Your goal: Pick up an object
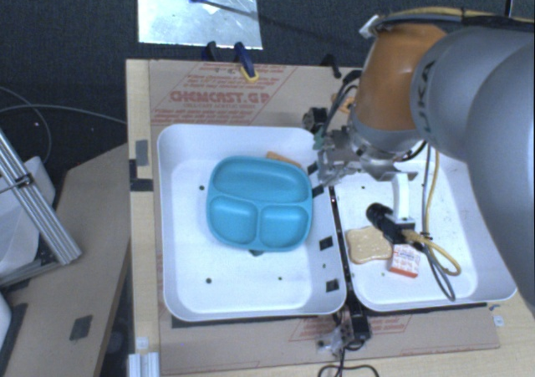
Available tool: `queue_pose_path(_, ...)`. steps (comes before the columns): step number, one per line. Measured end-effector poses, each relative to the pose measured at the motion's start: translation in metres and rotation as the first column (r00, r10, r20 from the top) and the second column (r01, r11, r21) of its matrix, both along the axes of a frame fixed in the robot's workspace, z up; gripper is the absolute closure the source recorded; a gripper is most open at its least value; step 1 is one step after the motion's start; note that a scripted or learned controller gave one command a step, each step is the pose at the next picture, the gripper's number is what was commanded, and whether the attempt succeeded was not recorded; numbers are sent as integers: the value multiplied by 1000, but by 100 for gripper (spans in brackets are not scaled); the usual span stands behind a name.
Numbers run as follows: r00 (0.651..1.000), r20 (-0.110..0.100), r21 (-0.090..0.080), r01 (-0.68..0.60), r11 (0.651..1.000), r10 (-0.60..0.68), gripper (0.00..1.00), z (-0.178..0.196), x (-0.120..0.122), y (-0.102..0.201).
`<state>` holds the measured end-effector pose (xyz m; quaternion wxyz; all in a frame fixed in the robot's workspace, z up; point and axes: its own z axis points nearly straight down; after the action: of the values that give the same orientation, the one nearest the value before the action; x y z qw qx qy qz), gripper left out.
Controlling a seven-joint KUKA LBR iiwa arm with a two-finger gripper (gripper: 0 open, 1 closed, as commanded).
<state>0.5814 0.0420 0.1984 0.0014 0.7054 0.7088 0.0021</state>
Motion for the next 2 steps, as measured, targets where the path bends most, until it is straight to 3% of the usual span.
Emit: queue_pose_path(2, 1000, 5, 2, -6, 1000, 6, 100, 21, 1, 1)
